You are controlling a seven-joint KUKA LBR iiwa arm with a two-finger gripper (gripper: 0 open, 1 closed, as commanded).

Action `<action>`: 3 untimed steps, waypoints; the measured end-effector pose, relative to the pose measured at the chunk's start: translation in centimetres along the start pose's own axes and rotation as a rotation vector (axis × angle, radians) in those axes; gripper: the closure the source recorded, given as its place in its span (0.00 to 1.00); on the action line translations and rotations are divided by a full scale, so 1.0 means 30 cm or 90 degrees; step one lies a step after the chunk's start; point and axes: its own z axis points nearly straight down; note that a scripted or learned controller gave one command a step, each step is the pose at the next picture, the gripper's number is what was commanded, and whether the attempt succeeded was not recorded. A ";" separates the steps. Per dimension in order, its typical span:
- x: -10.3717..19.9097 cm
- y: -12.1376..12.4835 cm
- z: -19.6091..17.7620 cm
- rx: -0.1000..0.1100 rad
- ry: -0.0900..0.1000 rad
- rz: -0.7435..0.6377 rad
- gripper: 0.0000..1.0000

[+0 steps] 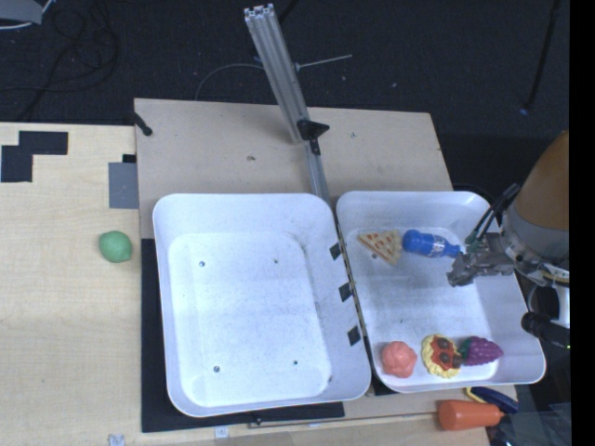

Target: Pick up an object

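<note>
The right bin (418, 314) holds a blue bottle-shaped toy (429, 243) and a tan waffle-like wedge (380, 244) near its back. Along its front lie a pink-orange ball (399, 359), a yellow and red toy (441, 355) and a bunch of purple grapes (482, 349). My gripper (462, 274) hangs at the bin's right side, just right of and slightly in front of the blue toy. It is small and dark in the view. Nothing shows between its fingers.
The left bin (244, 305) stands beside the right one. A green ball (116, 246) lies on the wooden bench at the far left. An orange carrot-like toy (468, 414) lies in front of the right bin. A slanted metal rail (282, 68) rises behind the bins.
</note>
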 end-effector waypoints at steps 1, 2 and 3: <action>0.002 0.006 -0.140 0.000 0.000 0.000 1.00; 0.001 0.039 -0.329 -0.001 0.000 0.000 1.00; 0.144 0.012 -0.298 0.003 0.001 -0.001 1.00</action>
